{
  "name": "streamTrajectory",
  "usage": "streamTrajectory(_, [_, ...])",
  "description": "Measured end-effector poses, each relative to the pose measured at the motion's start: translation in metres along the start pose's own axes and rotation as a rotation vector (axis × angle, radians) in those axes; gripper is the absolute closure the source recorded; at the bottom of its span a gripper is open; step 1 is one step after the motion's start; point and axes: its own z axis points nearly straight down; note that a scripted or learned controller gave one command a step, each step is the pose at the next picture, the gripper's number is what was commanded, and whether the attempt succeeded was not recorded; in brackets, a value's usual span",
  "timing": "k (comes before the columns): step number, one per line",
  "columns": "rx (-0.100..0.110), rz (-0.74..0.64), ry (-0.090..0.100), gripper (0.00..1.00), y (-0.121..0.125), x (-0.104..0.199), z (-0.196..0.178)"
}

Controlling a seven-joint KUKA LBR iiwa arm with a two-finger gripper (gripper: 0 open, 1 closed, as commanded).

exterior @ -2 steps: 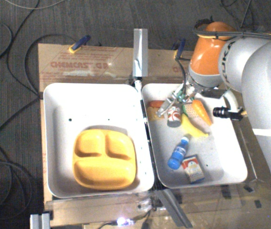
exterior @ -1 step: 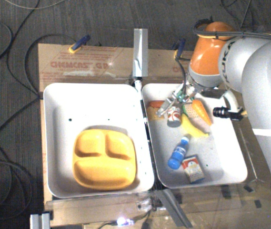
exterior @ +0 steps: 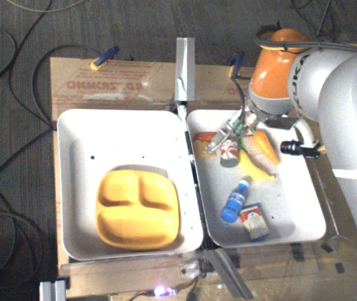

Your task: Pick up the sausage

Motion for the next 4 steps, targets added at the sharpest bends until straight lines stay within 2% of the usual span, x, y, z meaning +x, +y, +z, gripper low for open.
streamTrajectory(2, [0.0, 0.0, 0.0, 0.0, 0.0, 0.0, 0.0])
streamTrajectory(3, [-0.01, 0.268, -0.01, 0.0, 0.005, 0.0, 0.01])
streamTrajectory(4, [-0.012, 0.266, -0.011, 1.0, 0.007, 0.001, 0.003])
